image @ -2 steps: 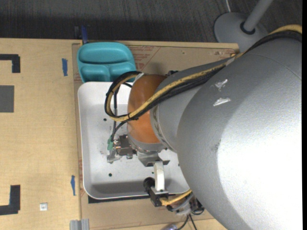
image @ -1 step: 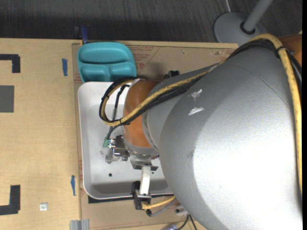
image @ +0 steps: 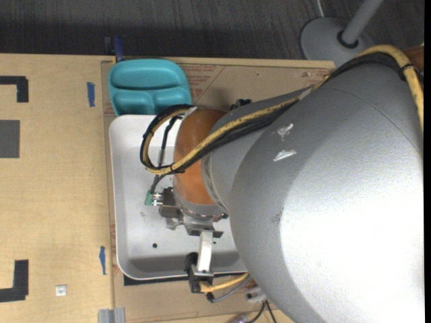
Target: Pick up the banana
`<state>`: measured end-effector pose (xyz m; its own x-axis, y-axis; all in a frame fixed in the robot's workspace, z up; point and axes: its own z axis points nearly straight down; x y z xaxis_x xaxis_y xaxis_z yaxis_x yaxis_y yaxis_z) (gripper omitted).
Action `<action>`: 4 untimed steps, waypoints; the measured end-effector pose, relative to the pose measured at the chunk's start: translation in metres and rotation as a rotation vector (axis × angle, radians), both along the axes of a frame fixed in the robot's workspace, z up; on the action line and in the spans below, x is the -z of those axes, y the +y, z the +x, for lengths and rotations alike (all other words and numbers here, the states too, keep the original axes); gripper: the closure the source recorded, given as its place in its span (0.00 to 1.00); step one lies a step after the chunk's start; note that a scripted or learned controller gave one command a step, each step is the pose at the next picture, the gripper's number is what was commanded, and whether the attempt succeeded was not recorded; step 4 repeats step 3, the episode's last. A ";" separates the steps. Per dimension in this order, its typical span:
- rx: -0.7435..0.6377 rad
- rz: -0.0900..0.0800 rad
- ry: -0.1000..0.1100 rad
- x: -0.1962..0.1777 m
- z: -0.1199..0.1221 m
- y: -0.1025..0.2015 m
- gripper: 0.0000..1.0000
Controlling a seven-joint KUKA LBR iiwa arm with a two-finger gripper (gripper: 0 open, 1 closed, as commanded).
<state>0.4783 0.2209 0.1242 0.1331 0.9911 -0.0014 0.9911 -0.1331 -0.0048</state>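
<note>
The grey arm with its orange band (image: 192, 160) reaches down into the shallow white bin (image: 128, 200), seemingly mid-approach; I cannot tell the gripper's state, and next comes finding the banana.

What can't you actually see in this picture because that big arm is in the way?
- Banana: hidden or absent, cannot tell; the grey arm covers much of the camera view.
- White bin: its right part lies under the arm.
- End effector: whether it holds anything is unclear.

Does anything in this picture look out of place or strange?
Yes: a teal plastic tray lies outside the white bin, against its far rim. The arm covers most of the bin.
</note>
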 end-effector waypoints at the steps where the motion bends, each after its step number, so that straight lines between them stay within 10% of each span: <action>1: -0.002 -0.001 0.001 -0.010 0.000 0.000 1.00; 4: -0.006 -0.002 0.002 -0.029 0.000 0.001 1.00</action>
